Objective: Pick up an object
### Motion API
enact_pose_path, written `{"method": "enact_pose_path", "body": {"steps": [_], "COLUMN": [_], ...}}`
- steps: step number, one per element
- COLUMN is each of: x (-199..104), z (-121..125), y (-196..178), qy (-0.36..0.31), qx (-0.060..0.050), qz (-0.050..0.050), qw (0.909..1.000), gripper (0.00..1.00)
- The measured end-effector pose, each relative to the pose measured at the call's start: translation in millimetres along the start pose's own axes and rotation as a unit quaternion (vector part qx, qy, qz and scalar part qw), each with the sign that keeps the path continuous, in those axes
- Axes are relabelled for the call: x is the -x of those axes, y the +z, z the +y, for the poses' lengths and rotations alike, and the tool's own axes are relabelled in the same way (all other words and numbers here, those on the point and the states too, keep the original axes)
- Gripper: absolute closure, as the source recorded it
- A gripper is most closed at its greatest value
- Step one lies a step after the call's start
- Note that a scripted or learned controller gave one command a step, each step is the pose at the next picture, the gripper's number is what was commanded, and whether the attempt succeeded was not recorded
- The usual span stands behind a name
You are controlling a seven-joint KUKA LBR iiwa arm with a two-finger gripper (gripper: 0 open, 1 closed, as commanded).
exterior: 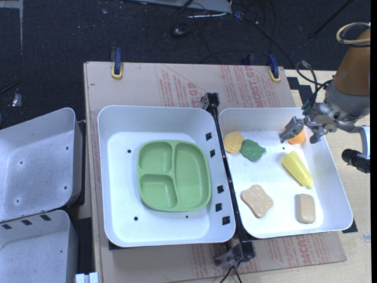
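The gripper [302, 130] has its fingers spread apart around a small orange thing [298, 137] — round and bright (partly hidden) — at the far edge of the right bin [336, 175].

Two white bins [106, 158]. One green tray [174, 175]. Six food items: a yellow wafer [234, 141], green leaf [253, 150], orange piece [297, 136], corn [297, 169], toast [257, 200], tan loaf [305, 208].

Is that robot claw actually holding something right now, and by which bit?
It cannot be told. The gripper sits right at a small orange object in the right bin, hiding most of it.
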State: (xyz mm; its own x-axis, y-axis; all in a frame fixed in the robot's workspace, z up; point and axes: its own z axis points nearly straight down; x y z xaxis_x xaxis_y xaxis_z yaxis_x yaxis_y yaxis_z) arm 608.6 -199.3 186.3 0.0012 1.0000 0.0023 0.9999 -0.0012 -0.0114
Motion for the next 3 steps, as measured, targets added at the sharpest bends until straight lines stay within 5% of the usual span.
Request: {"method": "enact_pose_path", "body": {"steps": [1, 3], "x": [-0.3, -4.3], "z": [3.1, 10.5], "y": [-6.4, 94.5], "qy": [-0.001, -0.001], "qx": [0.006, 0.003], "qz": [-0.001, -0.001], "qw": [1.0, 1.0], "gripper": [0.0, 0.0]}}
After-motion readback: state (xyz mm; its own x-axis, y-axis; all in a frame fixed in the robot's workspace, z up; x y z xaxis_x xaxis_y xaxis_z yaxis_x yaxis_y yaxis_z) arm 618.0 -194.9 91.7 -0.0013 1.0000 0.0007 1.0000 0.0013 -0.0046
